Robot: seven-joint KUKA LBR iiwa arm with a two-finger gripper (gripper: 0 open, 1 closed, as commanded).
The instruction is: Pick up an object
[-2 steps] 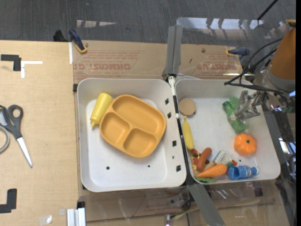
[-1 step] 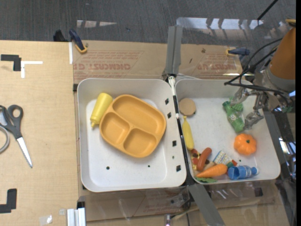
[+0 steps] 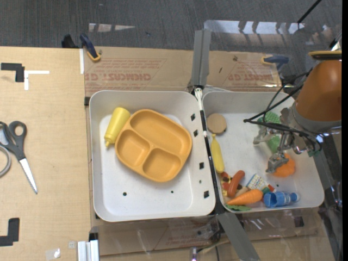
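Cardboard-lined bench, two white bins, right bin packed with toy food. Jaws hanging right above the orange fruit by the bin's right wall, basically touching its top-left. Can't tell if spread or pinched, too blurry.

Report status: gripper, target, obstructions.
Gripper low in right bin, fingertips at the orange toy, grasp unconfirmed. Blue bottle and carrot close by. Yellow tray in left bin.
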